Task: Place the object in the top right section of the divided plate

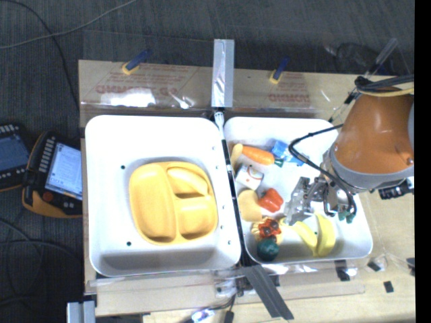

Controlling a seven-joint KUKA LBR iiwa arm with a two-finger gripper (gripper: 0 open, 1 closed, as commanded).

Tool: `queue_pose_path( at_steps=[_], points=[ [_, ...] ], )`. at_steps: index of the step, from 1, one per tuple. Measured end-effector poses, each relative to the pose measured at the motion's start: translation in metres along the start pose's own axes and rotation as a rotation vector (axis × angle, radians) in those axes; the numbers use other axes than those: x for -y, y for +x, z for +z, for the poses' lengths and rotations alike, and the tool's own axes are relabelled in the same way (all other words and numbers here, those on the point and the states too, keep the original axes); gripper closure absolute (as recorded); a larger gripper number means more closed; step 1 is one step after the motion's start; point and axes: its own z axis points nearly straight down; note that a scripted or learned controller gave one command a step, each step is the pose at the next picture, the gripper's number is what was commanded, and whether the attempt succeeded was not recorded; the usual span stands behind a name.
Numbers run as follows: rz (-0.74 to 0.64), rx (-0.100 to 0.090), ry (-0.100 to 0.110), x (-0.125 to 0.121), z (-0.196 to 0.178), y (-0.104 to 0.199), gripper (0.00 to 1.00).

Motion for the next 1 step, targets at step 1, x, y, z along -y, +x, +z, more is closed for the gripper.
queue_pose_path(
  at_steps=[1],
  points=[
    [-0.164,-0.002,-0.001,0.0079,0.0161,-0.0014,1.0]
  ],
)
